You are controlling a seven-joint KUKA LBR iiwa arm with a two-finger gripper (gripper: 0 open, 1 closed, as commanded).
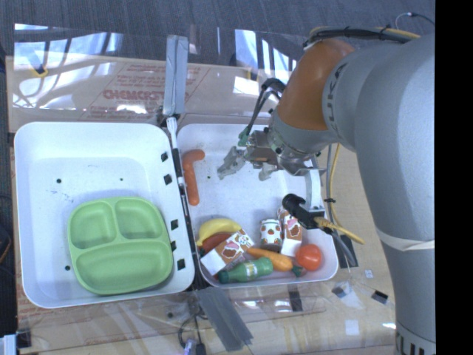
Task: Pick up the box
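As fingers gape, box lies apart.

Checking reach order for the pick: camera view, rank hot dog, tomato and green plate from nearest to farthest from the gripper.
From the gripper, over the right bin's upper part:
1. Hot dog: just to its left, by the right bin's left wall.
2. Tomato: lower right corner of the same bin, among the piled items.
3. Green plate: farthest, in the left bin's lower half.

Bench with two white bins (side by side).
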